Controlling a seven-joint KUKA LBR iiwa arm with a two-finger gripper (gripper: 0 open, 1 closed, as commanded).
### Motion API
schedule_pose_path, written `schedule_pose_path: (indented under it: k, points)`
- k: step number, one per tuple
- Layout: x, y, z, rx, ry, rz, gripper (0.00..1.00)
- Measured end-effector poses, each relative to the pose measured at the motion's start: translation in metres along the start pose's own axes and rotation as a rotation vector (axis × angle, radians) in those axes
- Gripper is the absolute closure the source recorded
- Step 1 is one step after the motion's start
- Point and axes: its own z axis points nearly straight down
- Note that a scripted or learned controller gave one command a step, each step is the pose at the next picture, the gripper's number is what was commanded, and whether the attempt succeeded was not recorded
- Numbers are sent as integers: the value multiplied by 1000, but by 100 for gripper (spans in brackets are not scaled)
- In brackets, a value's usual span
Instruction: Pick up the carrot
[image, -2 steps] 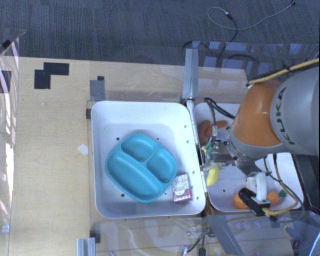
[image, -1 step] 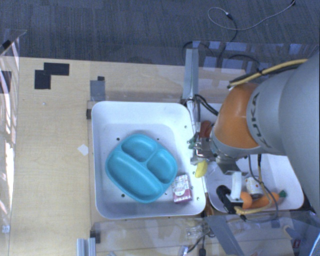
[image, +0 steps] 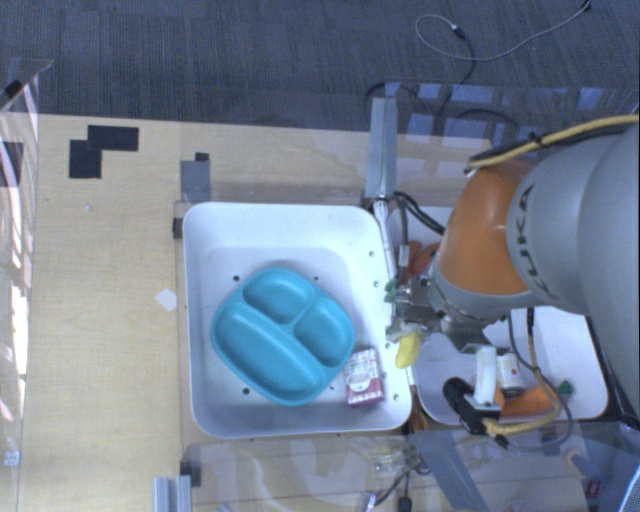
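Gripper (image: 408, 318) sits over the seam between the two bins, mostly hidden under the wrist, so you can't tell how far open it is or whether it has hold of anything. A yellow object (image: 406, 350) pokes out just below it.

The carrot (image: 530, 401) looks to be the orange tapered piece with a green end, in the right bin (image: 592, 398) near its front edge and well apart from the gripper.

Risks: you close on the yellow piece instead, or clip the bin wall. The carrot is smooth and tapered, so it could roll or slip. The blue divided plate (image: 283, 334) is glossy moulded plastic; the small box (image: 363, 377) is printed card.
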Motion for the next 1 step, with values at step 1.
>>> schedule_pose_path:
  k: [1]
  points:
    - [78, -7, 10, 4, -1, 467, 100]
